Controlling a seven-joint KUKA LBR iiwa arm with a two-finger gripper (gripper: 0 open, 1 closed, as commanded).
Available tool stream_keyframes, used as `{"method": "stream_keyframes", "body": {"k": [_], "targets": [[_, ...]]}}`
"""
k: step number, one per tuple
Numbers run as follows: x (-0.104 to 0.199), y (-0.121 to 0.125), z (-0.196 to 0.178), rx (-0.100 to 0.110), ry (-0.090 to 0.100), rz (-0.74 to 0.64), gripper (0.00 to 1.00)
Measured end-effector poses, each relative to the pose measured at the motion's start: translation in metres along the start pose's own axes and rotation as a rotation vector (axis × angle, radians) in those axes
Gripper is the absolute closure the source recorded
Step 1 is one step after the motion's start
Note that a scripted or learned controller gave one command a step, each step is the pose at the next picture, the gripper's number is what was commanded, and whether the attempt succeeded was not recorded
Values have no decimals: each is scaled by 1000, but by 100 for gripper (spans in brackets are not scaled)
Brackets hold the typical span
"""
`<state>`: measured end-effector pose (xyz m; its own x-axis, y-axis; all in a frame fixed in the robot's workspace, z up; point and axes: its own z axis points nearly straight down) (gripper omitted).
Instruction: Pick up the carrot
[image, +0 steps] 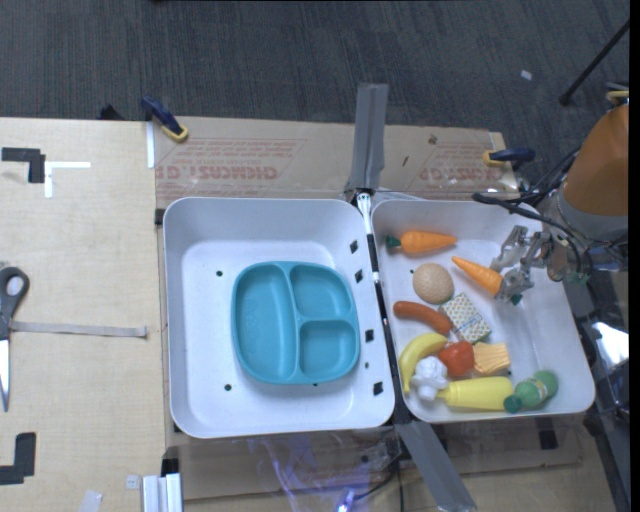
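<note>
Two orange carrots lie in the right bin (560, 330). One carrot (427, 241) rests near the far wall, its green top pointing left. The second carrot (475, 273) lies slanted to the right of a beige egg (433, 282). My gripper (508, 272) hovers just off this second carrot's right end, over the bin's right half. The fingers look open, and nothing sits between them. The arm comes in from the right edge.
More toy food crowds the right bin's near half: a red sausage (424, 316), a checked cracker (468, 319), a banana (420, 351), a tomato (458, 357) and yellow corn (478, 394). The left bin (190, 300) holds a teal divided plate (296, 322). Scissors (8, 300) lie far left.
</note>
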<state>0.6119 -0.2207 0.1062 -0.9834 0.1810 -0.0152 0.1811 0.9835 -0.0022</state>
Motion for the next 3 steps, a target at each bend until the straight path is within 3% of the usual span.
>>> {"method": "stream_keyframes", "body": {"k": [1, 2, 3], "targets": [[86, 25, 10, -2, 9, -67, 100], [86, 25, 11, -2, 9, -68, 0], [99, 96, 12, -3, 12, 5, 0]]}}
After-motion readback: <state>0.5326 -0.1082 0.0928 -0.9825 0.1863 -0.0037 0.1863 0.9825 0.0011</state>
